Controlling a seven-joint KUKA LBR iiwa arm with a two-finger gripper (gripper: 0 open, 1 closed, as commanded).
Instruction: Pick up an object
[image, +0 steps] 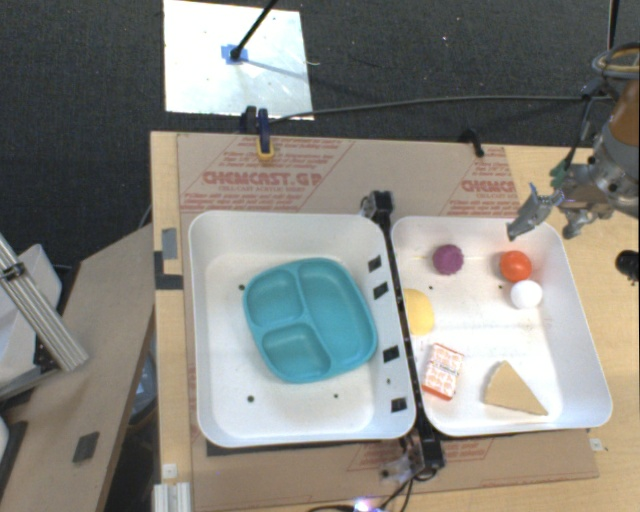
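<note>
Red lettering reading "CHEMCAST GP" runs across the clear protective sheet (300, 175) behind the two bins, printed once above the left bin (215, 330) and again, slanted, above the right bin (585, 370). No other writing legible; the small red-and-white packet (442, 371) carries print too small to read.

Landmark: orange ball (515, 265), near the right bin's back corner on the arm's side.
- White ball (526, 294): touching or nearly touching the orange ball, just in front of it.
- Purple ball (448, 259): level with the orange ball, toward the bins' shared divider.
- Yellow rounded object (417, 311): farther toward the divider and forward, against the bin wall.
- Packet: forward of the yellow object.
- Tan wedge (515, 390): well forward of the orange ball, near the front wall.
- Teal divided plate (308, 318): well apart, in the left bin; three compartments.

Orange ball is smooth, glossy, evenly coloured, small, resting on the white floor.

Gripper (550, 212): just behind and above the orange ball, over the right bin's back rim, hanging from the arm's grey wrist. Two dark fingers spread apart, one angled toward the divider side, one toward the bench edge. Nothing between them.
</note>
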